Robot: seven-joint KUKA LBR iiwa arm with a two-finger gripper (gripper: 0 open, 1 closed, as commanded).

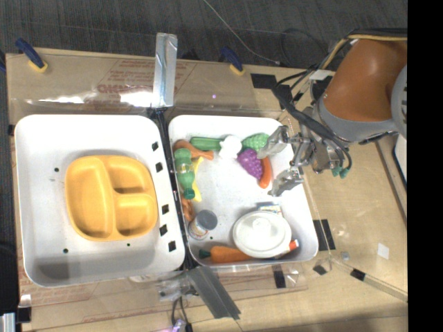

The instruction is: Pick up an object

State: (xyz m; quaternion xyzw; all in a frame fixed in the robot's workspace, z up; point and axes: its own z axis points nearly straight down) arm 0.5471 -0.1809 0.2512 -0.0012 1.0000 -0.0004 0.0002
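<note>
Purple toy grapes (250,162) lie in the right bin (304,220), touching an orange carrot (265,173) and near green broccoli (255,142). Gripper (282,162) hovers just beside them at the bin's right wall, fingers spread apart, nothing between them. Yellow divided tray (111,196) occupies the left bin (34,185).
</note>
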